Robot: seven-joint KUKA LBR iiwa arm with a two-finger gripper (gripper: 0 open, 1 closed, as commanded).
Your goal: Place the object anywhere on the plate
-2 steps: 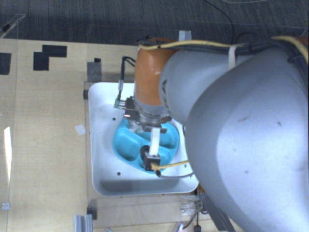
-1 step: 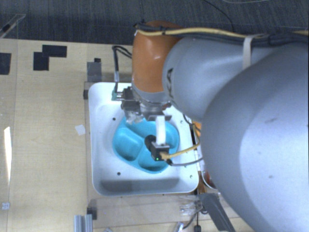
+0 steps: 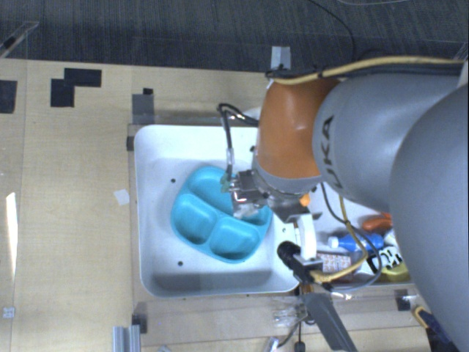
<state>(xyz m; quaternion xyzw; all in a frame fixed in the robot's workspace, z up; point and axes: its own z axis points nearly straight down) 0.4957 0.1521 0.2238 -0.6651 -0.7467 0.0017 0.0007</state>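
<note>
A light blue plate (image 3: 209, 222) with divided compartments lies in the left white bin (image 3: 157, 196). My gripper (image 3: 245, 205) hangs over the plate's right edge, near the divider between the bins. The arm's orange band and grey body cover most of the gripper. No object shows clearly between its fingers; a pale bit under it is too hidden to name.
The right bin (image 3: 366, 244) holds several small items, among them an orange piece (image 3: 377, 221), a blue and white tube (image 3: 344, 242) and a yellow thing (image 3: 396, 271). Cables and a black fitting (image 3: 289, 255) hang beside the wrist. The arm covers much of the right bin.
</note>
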